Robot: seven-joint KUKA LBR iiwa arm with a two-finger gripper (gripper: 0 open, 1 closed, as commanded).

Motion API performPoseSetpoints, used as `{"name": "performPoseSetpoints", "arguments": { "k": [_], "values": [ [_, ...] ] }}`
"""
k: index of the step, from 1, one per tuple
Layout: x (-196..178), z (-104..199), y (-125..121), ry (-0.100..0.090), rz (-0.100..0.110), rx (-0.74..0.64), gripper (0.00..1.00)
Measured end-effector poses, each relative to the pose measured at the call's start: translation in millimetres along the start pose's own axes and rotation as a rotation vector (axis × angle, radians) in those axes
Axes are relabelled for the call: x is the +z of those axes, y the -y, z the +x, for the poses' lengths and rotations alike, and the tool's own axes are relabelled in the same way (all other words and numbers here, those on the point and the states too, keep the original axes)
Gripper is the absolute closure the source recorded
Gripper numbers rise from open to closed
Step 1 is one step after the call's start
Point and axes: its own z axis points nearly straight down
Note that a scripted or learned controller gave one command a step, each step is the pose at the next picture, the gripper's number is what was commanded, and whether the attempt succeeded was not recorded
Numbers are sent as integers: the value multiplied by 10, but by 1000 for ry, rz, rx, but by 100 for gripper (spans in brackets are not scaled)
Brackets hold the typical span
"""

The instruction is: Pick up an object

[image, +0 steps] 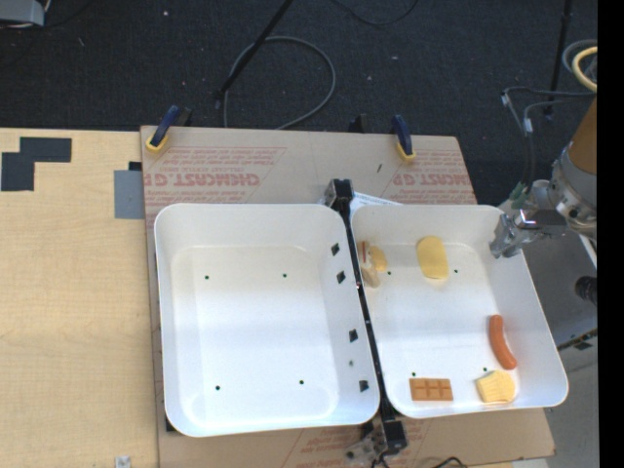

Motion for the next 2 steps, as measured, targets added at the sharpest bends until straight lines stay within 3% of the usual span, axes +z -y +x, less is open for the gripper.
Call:
{"name": "performPoseSetpoints", "arguments": {
  "k": [1, 2],
  "values": [
    [-119, -5, -1, 0, 3, 1, 100],
    [52, 449, 112, -2, 6, -2, 100]
  ]
}}
